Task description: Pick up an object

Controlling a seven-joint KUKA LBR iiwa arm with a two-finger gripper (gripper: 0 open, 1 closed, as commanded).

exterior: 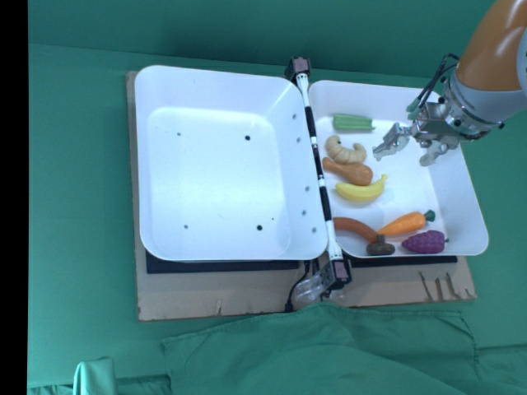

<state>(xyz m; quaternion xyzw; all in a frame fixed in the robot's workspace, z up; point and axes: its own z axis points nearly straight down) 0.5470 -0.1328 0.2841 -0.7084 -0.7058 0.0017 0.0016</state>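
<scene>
Two shallow white bins sit side by side on a green-covered bench, with a black-and-white striped bar [317, 167] running along the seam between them. The left bin [165, 89] has only a few dark specks on its floor. The right bin [461, 204] holds all the toy foods: a green okra pod [353, 123] at the far end, a pale curled croissant [345, 151] just near of it, a brown sweet potato [349, 172] touching the croissant's near side, and a yellow banana [361, 191] just beside that. Along the near edge lie a reddish sausage [354, 226], a brown mushroom [380, 246] touching its right end, an orange carrot [404, 223] with a green top, and a purple bunch of grapes [425, 241] at the near right. The grey arm with its orange band reaches in from the right, and its gripper [409, 146] hangs over the far right part of the right bin, to the right of the okra and croissant. Its two fingers are spread apart with nothing between them, one finger [391, 141] pointing left toward the croissant.
</scene>
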